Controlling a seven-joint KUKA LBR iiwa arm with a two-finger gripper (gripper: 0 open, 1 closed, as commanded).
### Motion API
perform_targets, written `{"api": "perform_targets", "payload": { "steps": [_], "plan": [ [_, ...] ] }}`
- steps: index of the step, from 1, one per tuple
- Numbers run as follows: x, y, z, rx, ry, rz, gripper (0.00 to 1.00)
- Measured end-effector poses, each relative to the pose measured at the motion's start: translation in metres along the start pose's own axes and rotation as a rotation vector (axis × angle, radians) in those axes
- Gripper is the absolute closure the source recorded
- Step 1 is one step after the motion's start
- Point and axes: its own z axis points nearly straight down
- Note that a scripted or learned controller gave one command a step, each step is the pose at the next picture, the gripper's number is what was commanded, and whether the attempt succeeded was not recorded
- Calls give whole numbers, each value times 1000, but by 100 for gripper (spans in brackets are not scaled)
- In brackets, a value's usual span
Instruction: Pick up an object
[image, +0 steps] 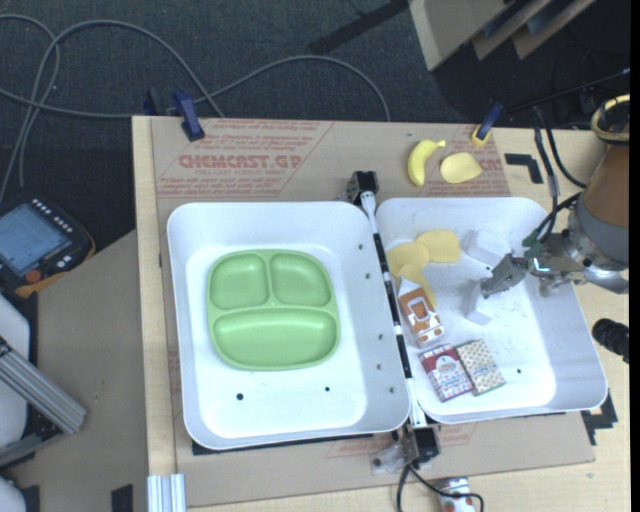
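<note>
Two bins sit side by side on a bench. The left bin (190, 300) holds a divided plate (272, 308). The right bin (570, 370) holds a small box (420, 314) near its left wall and two packets (462, 369) toward the front. The gripper (510, 274) hovers over the right bin.

The arm (607, 215) is grey and rounded, with an orange band (612, 118) above the wrist. Black cables (548, 160) run along it. Its gripper (497, 279) is grey metal with thin, dark-tipped fingers.

Dark carpet floor (90, 150), trailing cables (270, 62)
</note>
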Motion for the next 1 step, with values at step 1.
{"api": "perform_targets", "payload": {
  "steps": [1],
  "plan": [
    [45,65,75,0,0,-1,0]
  ]
}}
